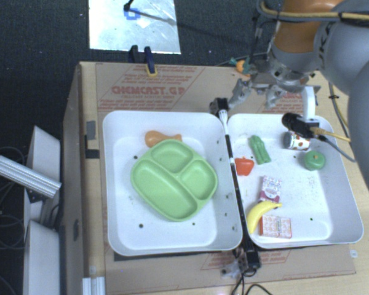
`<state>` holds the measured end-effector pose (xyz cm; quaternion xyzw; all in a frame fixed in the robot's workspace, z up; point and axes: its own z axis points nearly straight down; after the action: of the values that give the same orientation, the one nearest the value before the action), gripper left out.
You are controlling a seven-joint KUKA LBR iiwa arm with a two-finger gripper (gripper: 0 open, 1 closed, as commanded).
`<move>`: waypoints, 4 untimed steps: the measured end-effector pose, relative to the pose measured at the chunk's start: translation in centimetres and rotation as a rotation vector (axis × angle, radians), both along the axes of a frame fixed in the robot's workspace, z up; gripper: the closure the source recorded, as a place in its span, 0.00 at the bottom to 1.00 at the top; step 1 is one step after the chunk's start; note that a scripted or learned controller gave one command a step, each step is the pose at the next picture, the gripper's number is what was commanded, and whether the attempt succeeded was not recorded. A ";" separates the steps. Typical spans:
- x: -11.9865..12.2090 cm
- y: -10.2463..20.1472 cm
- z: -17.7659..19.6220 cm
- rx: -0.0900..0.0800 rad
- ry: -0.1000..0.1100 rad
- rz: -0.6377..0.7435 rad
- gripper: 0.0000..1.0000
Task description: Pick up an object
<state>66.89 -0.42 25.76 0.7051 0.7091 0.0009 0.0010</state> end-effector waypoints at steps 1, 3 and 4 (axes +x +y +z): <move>-0.1 -5.0 -7.4 -0.001 0.003 -0.004 0.00; 0.1 -9.8 -16.1 -0.001 -0.003 -0.003 1.00; 0.1 -4.7 -2.9 0.000 -0.003 -0.001 1.00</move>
<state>66.96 -5.09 22.81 0.7055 0.7087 0.0019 0.0020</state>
